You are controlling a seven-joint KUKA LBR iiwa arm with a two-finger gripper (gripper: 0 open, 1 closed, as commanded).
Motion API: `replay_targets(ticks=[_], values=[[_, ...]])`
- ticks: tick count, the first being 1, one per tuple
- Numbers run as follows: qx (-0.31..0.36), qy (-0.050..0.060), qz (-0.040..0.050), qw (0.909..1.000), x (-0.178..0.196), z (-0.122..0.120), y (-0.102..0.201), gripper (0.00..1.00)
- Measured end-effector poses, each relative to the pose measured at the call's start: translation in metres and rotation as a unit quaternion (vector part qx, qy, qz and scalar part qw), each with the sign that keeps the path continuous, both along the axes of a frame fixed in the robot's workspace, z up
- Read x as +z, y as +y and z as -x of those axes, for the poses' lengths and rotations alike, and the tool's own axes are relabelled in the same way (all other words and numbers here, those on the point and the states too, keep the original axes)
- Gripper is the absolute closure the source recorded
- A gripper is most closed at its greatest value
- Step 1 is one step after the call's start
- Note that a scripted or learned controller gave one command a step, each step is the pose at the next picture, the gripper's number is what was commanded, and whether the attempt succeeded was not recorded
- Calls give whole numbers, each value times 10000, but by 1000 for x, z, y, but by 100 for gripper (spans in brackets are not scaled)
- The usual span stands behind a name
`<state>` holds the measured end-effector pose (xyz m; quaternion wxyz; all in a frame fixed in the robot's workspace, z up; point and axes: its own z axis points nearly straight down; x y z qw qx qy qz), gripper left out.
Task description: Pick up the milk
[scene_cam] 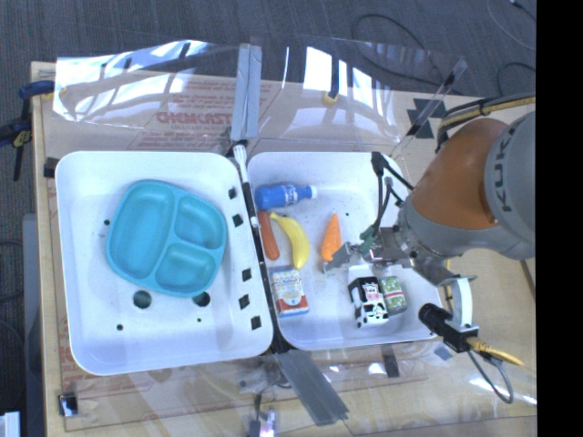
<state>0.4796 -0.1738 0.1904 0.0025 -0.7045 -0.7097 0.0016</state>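
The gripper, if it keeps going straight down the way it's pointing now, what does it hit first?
Most likely the milk carton, the cow-patterned one lying in the right bin right under the gripper, beside a small green carton. Depth is hard to judge from above, so the exact contact point is uncertain.

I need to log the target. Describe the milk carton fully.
The milk carton is small, white with black cow patches, apparently cardboard. It lies on its side near the front of the right bin, pressed against a green-labelled carton. The gripper is just above it in the image, not holding it.
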Motion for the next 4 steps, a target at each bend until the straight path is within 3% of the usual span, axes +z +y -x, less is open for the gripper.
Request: replay_targets(ticks=[1,2,3,4], values=[[-553,2,4,9985,-65,-7,37,0],[-354,-16,4,9994,-36,3,-18,0],[-1441,-7,9,9896,-55,-46,0,0],[-1001,-16,8,9950,2,-16,-28,0]])
